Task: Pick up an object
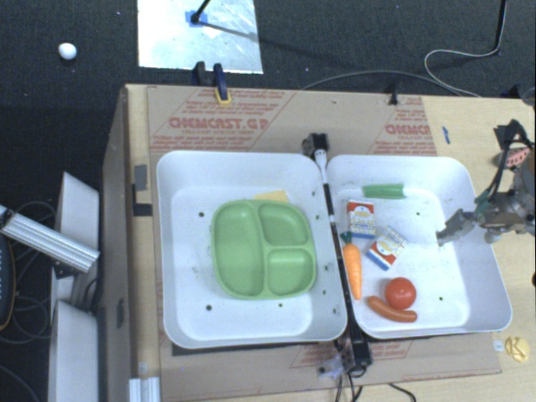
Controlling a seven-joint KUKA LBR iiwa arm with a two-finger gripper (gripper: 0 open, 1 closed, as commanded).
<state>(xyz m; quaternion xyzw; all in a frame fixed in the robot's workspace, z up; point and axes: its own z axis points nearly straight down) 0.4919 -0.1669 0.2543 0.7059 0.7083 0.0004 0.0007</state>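
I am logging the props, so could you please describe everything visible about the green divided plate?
The green divided plate is pale green, looks like plastic, and has rounded corners and three compartments, one large and two smaller. It lies flat and upright in the left bin, slightly turned. A yellow item peeks out at its far edge.

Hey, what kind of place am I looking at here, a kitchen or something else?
Probably a robot lab bench, not a kitchen. Two white bins sit side by side on a protective-film-covered board, the food looks like toys, such as a carrot and tomato, and cables trail over dark carpet.
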